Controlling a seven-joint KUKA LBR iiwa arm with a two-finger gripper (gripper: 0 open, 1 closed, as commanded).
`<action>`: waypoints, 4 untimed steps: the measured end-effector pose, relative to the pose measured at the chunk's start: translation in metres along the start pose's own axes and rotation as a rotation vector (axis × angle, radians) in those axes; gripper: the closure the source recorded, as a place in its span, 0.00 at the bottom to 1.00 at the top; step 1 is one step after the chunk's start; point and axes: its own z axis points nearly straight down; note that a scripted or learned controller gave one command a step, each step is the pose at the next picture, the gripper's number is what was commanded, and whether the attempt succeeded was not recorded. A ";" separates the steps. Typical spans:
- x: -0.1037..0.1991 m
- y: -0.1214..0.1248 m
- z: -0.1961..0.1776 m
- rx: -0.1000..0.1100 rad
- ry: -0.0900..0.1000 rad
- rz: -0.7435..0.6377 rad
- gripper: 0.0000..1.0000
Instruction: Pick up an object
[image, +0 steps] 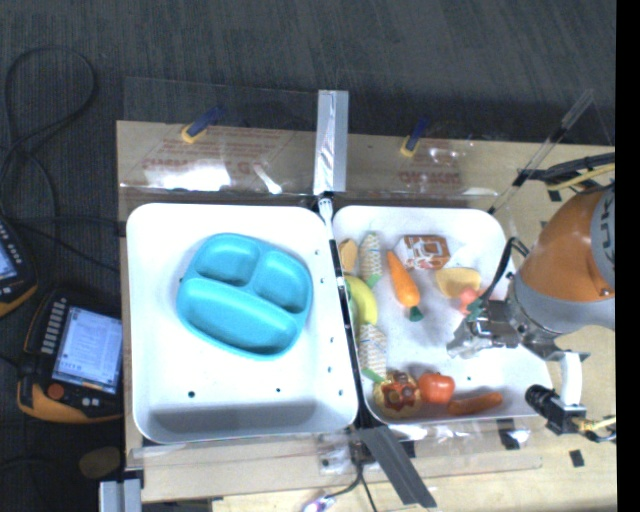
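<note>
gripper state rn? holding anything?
Gripper: cannot be told. It sits low over the right bin, near its right wall; nothing is visibly held.

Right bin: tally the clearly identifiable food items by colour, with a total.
Orange: 1, carrot
Yellow: 1, banana
Red: 2, tomato, sausage
Pale ribbed: 2, upper corn cob, lower corn cob
Total: 6. Other pieces are too blurred to class.

Bench (140, 150) (two white bins (150, 400))
</note>
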 end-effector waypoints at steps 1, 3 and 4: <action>-0.001 0.000 -0.110 -0.001 -0.004 0.219 1.00; 0.003 0.071 0.041 -0.001 -0.002 0.753 1.00; -0.008 0.113 0.045 0.002 0.023 1.127 1.00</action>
